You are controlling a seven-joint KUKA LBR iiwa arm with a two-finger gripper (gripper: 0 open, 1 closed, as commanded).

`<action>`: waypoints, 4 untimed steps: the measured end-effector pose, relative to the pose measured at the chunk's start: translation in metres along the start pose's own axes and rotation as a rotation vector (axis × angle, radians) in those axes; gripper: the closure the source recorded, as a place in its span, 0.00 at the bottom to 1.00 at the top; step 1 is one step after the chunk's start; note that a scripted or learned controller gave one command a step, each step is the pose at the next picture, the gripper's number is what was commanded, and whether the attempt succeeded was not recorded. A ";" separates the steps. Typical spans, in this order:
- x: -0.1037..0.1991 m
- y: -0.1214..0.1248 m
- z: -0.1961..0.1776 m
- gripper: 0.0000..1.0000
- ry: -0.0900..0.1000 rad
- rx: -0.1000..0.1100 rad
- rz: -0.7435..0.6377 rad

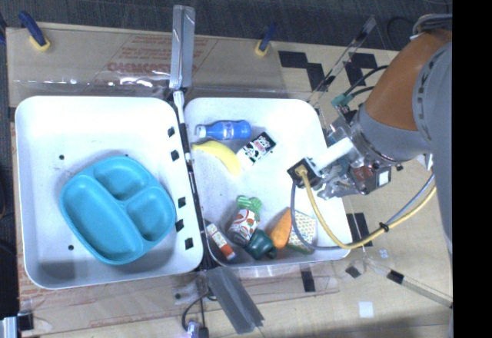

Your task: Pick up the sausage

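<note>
Well, the gripper (332,175) hangs over the right rim of the right bin (254,107), about midway along that side, and whether it is wide or narrow cannot be told from this angle. Nothing shows in its grasp. A yellow cable (338,236) loops down from the wrist past the bin's lower right corner. Nearest the gripper, toward the bin's lower edge, lie a patterned pouch (305,227) and an orange carrot (280,229), touching each other. Beside them are a dark green piece (261,245) and a small carton (246,220). What seems to be the sausage (217,240), slim and reddish, lies in the lower left corner, well apart from the gripper. Higher up sit a banana (219,154), a blue bottle (224,130) and a black-and-white box (260,148). The left bin (38,121) holds a blue tray (117,208).
</note>
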State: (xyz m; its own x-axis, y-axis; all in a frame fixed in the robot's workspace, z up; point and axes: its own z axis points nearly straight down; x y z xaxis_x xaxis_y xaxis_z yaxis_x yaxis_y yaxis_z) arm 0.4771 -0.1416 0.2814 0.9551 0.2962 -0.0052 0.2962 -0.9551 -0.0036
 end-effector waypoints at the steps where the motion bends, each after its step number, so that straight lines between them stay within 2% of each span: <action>1: -0.005 0.012 0.006 1.00 -0.001 0.001 -0.444; 2: -0.019 0.059 -0.014 1.00 0.001 -0.002 -0.543; 3: 0.012 0.040 -0.003 1.00 0.002 -0.004 -0.493; 4: -0.020 0.059 -0.153 1.00 0.004 -0.004 -0.458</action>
State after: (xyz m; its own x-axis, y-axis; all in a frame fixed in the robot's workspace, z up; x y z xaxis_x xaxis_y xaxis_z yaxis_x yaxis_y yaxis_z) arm 0.4769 -0.2042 0.4339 0.7254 0.6883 0.0003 0.6883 -0.7254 -0.0006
